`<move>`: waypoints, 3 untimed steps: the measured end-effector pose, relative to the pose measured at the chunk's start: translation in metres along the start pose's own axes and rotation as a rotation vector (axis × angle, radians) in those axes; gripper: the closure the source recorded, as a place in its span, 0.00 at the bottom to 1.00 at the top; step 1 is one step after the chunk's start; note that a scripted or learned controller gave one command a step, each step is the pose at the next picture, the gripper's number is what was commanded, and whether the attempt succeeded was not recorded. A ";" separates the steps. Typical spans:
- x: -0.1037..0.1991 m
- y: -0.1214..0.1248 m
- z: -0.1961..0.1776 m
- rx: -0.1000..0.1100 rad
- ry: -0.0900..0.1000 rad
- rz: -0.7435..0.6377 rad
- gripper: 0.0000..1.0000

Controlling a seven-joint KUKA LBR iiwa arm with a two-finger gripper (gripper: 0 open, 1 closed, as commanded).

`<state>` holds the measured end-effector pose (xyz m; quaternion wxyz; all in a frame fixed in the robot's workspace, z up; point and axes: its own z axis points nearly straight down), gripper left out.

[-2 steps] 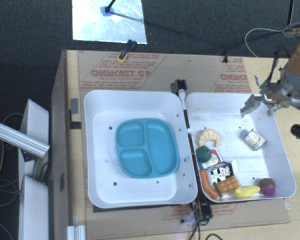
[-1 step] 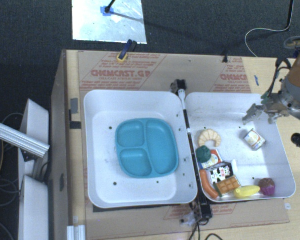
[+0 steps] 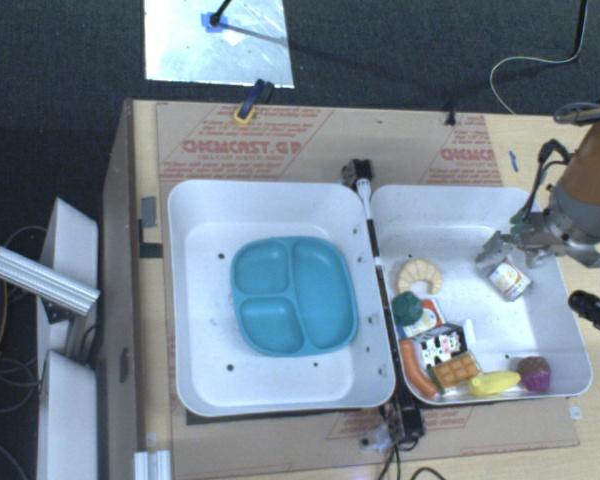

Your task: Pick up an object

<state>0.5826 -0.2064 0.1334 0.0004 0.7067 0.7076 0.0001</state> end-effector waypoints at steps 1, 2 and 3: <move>0.000 0.028 0.021 -0.002 0.000 -0.003 0.00; 0.118 -0.025 0.020 0.000 0.002 -0.003 0.00; 0.117 -0.024 0.010 -0.003 0.001 -0.003 1.00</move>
